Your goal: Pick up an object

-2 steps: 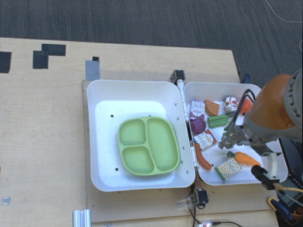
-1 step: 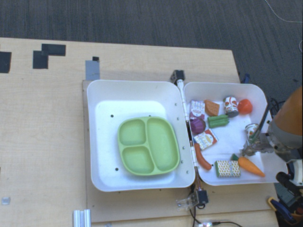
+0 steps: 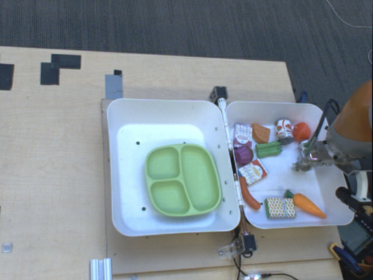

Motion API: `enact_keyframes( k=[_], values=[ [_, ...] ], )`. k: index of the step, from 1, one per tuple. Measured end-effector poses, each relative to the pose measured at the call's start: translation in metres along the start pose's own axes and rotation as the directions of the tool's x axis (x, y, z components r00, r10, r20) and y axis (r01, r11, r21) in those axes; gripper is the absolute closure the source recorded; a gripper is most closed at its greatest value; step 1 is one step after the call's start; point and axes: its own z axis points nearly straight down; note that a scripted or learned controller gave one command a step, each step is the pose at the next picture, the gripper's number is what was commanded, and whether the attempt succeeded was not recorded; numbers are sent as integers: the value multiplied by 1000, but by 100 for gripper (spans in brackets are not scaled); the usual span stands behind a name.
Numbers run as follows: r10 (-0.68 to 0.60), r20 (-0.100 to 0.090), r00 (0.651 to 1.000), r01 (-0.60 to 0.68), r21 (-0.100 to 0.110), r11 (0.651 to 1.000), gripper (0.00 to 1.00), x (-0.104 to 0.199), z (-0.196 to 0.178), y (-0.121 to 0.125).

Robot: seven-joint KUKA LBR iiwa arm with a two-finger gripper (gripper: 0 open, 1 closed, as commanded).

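Two shallow white bins sit side by side on the bench. The left bin (image 3: 116, 174) carries one green divided plate (image 3: 183, 179), three compartments, lying toward its near right corner.

The right bin (image 3: 326, 221) carries the small things. Along its near edge lie one patterned green-and-white block (image 3: 280, 208) and, just beside it toward the near right corner, one orange carrot (image 3: 309, 205). Against the left wall near that edge lies one thin red-orange piece (image 3: 249, 195). Farther in along the left wall come one white packet with a red print (image 3: 252, 172), one purple onion-like piece (image 3: 243, 154) and one more white packet (image 3: 242, 134) toward the far left corner. Near the far edge sit one orange wedge (image 3: 261, 133), one green piece (image 3: 268, 150), one small can (image 3: 284, 130) and one red-orange ball (image 3: 301, 131).

The gripper (image 3: 304, 159) hangs over the bin's right half, well apart from the carrot and below the ball; nothing shows between its fingers, and whether they stand wide or narrow cannot be told
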Motion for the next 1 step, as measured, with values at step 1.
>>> enact_keyframes(
  k=[1],
  values=[
    [-1,-3,1000,1,5,1000,100,1,-2,67]
  ],
)
